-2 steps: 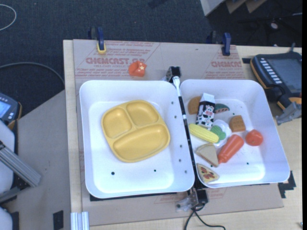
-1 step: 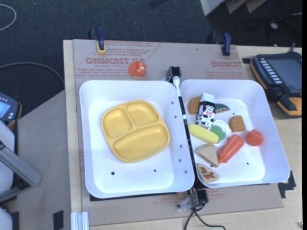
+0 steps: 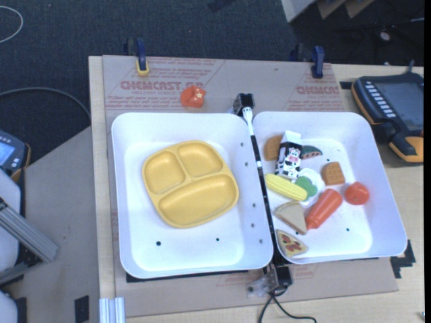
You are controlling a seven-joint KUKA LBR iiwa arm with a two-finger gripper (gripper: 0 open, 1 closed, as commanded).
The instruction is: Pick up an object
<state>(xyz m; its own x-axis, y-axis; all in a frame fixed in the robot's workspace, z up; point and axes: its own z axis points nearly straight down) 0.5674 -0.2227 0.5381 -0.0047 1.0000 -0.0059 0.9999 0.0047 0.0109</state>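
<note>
Camera view: the tabletop carries two shallow white plastic bins side by side. The left bin holds a yellow three-compartment plastic tray, lying flat near the bin's middle. The right bin holds a cluster of small toy food pieces, most of them touching or overlapping. Candidates for the pick:

- Orange toy carrot: lies tilted, between the round red toy tomato and the tan toy sandwich wedge. Judged light, rigid and smooth. Its long body offers two opposed sides; grip across the middle.
- Round red toy tomato: stands apart from the cluster, near the bin's right wall. Judged light and slippery; a round surface may roll out of a grip unless it is taken across the widest part.
- Yellow toy corn cob: lies against a small black-and-white printed carton. Crowded neighbours restrict access.
- Toy pizza slice: lies flat near the front wall; thin profile, hard to get under.

A small red toy rests on the tabletop behind the left bin.

Claw state: cannot be told from this view
</note>
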